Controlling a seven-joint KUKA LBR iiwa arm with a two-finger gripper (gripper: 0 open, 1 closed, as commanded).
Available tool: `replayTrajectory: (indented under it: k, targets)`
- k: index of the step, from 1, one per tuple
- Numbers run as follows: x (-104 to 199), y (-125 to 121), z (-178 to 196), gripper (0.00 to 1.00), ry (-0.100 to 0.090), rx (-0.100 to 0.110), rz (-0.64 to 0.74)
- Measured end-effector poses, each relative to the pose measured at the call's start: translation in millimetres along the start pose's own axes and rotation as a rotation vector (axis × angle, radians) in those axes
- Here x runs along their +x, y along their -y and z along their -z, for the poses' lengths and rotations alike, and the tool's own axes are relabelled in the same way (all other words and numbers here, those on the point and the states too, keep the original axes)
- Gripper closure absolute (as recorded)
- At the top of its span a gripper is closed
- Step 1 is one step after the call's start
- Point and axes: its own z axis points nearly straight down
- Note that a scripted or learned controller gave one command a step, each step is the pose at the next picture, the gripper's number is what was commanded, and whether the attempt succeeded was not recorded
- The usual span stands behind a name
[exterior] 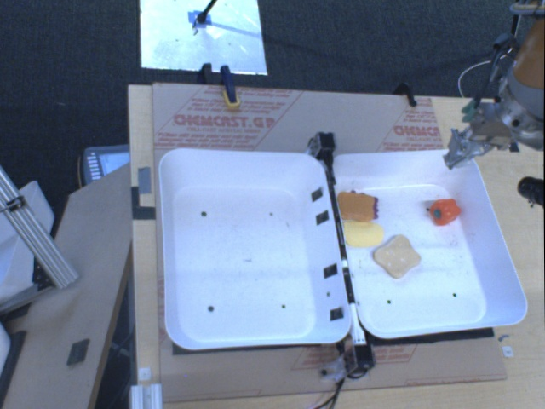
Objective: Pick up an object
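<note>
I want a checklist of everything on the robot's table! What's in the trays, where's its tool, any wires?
Surface: two white bins, left bin, right bin, on a board.
Job's things: in the right bin, orange-brown block, yellow piece, tan piece, red-orange object.
Clutter: nothing seen.
Tool: above the right bin's far right corner, holding nothing.
Cables: loop by the arm.
Surroundings: shiny plate, dark floor.

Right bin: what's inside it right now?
The right bin holds four things: an orange-brown block, a yellow piece, a tan star-like piece and a small orange-red object. The block's far edge hides something purple.
</note>
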Motion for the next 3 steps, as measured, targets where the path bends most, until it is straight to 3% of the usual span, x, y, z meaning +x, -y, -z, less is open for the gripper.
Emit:
replayTrajectory:
  k: [1,2,3]
  targets:
    - [102,-52,10,1.00,-0.005,-0.001,0.009]
    - [106,-51,171,1.00,0.001,-0.017,0.001]
    - [172,-51,207,1.00,-0.003,-0.002,0.005]
